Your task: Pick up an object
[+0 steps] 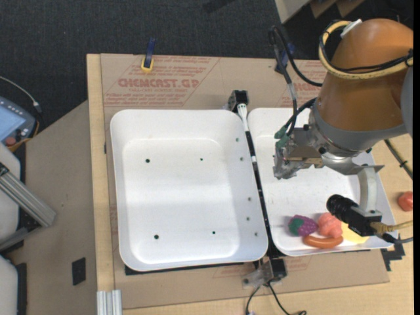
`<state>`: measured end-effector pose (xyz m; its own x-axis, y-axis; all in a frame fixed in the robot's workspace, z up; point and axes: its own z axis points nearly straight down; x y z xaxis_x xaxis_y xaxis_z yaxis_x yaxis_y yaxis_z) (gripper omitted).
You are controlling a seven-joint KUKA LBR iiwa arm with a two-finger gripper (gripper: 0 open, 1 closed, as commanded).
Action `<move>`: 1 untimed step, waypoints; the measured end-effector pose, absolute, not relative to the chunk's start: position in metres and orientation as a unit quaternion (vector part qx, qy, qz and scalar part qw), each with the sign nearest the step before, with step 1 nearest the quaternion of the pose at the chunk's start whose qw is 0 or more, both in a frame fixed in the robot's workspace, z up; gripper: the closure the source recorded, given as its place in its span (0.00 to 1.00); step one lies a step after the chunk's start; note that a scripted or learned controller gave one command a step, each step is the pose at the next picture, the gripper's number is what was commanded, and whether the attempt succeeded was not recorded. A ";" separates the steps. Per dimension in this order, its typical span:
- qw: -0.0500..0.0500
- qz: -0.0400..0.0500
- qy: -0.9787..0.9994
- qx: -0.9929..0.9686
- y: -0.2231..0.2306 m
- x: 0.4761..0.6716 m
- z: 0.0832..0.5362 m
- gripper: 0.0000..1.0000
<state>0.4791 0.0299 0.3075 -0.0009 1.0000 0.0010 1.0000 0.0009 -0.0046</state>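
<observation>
Here the gripper point(287, 166) hangs mid-right over the right bin point(282, 235) (finger state unclear) — the toys — purple grapes point(302, 225), pink lump point(330, 224), orange sausage point(322, 241) — cluster lower right.

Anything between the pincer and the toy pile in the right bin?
Nothing visible. The pincer sits over bare floor of the right bin; the purple toy, pink toy and orange toy lie at the near edge, with open white floor between.
</observation>
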 end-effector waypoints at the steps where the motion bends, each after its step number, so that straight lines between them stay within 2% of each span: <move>1: -0.001 -0.001 -0.707 -0.707 0.029 0.480 0.320 1.00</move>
<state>0.4799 0.0288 0.3201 0.0007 1.0000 -0.0001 1.0000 -0.0007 0.0026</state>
